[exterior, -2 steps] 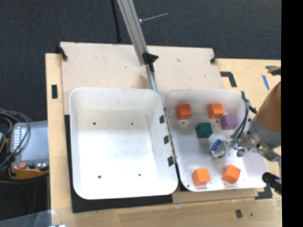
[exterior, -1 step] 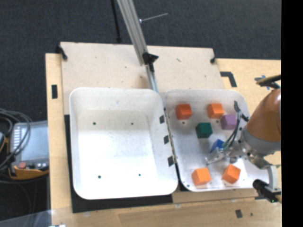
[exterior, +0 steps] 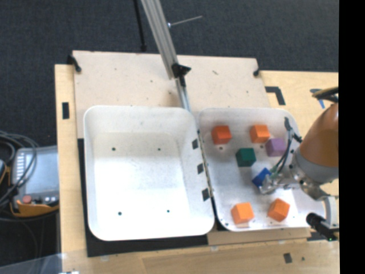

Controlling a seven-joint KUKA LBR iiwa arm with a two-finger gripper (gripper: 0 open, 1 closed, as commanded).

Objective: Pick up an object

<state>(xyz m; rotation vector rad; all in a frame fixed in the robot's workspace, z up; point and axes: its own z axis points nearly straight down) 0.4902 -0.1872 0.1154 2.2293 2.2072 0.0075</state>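
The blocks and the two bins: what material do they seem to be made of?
The orange blocks, the green block and the purple block look like foam or painted wood: flat matte colour, no shine, soft edges. The view leaves open which. The bins look like thin moulded plastic: white, smooth, with rounded corners and a rolled rim, slightly scuffed.

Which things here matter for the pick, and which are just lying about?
Job: gripper, down at the blue block; right bin with the other candidates: four orange blocks, green block, purple block.

Lying about: left bin, metal pole, grey box with cables at far left.
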